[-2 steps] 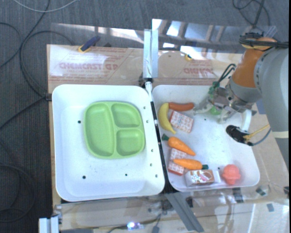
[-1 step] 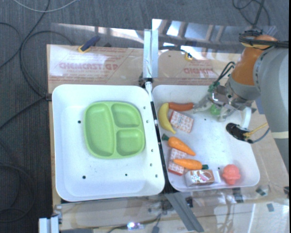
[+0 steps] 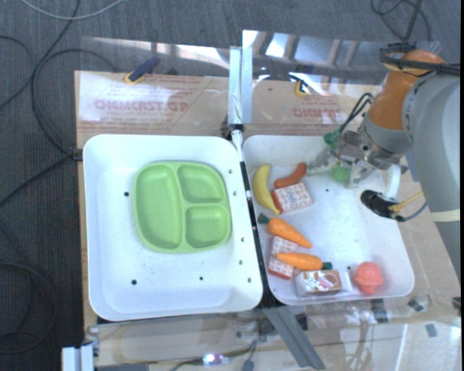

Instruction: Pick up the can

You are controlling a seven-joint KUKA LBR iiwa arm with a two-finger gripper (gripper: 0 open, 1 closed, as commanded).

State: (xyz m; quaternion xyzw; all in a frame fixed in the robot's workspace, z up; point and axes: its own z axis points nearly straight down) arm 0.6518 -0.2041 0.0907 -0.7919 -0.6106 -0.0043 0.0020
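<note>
Two white bins (image 3: pixel 100 284) sit on a cardboard-topped bench (image 3: pixel 162 103), cables (image 3: pixel 31 68) across grey floor; hand (image 3: pixel 342 163) state unclear.

Arm (image 3: pixel 437 141): you see the grey link entering from the right edge, bent inward and down.
Wrist (image 3: pixel 394 103): the orange band sits above it, angled left.
End effector (image 3: pixel 342 163): low at your upper right, pointing left; its tip is cluttered and hard to read.
</note>
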